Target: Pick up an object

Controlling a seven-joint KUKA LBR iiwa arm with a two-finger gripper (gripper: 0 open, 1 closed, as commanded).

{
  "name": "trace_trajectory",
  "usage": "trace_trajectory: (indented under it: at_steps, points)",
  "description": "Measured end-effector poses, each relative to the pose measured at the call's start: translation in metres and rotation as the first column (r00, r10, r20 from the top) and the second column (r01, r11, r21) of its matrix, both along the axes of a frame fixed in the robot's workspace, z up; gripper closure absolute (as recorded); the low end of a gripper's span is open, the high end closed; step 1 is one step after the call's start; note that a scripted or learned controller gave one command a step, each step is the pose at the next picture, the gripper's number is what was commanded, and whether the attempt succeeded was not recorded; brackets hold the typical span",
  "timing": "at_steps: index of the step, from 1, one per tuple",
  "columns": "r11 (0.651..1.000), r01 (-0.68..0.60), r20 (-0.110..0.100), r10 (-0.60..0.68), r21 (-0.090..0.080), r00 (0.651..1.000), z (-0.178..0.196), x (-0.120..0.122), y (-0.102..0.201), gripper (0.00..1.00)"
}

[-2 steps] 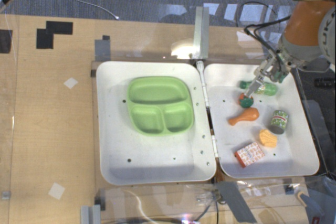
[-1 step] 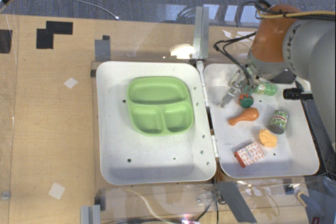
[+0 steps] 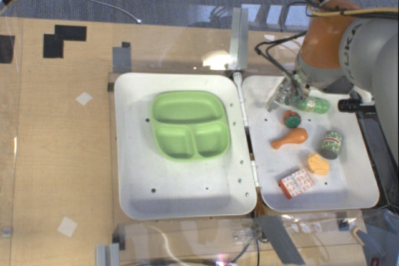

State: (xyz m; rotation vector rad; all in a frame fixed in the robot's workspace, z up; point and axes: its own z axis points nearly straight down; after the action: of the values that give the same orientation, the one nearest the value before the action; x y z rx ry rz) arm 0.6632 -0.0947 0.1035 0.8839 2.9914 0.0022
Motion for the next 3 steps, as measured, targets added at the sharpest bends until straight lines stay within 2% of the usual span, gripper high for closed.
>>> trace_trajectory:
  at_steps: [1, 2, 3]
  points:
    - [0.923, 0.386, -0.009, -0.386, 0.011, 0.923, 0.087, -0.001, 0.043, 1.0]
    - [0.687, 0.726, -0.021, -0.726, 0.008, 0.687, 0.088, -0.05, 0.109, 1.0]
    - [0.411, 0.912, -0.024, -0.911, 0.005, 0.411, 0.081, -0.095, 0.179, 1.0]
